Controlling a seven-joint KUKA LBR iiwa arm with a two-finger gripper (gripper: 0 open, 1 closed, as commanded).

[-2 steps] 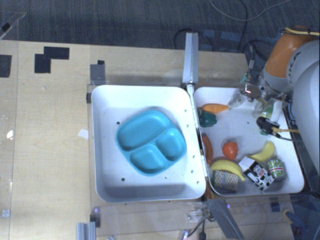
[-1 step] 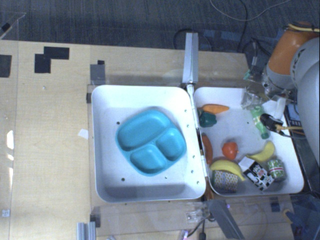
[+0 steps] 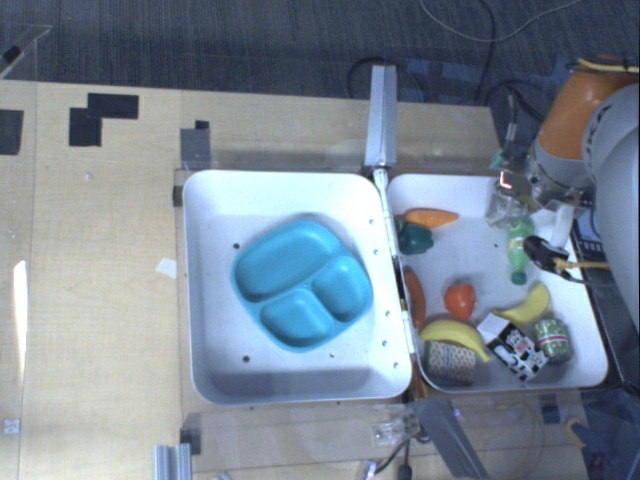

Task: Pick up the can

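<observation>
In the camera view the small green-labelled metal can (image 3: 553, 339) stands upright at the lower right corner of the right white bin (image 3: 470, 258), well below the gripper (image 3: 522, 211) hovering near the bin's upper right, its state impossible to tell.

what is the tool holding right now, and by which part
It cannot be told. The tool is over the right bin's far right side, with a green object right below it, but no grip is visible. The can lies apart, near the front.
</observation>
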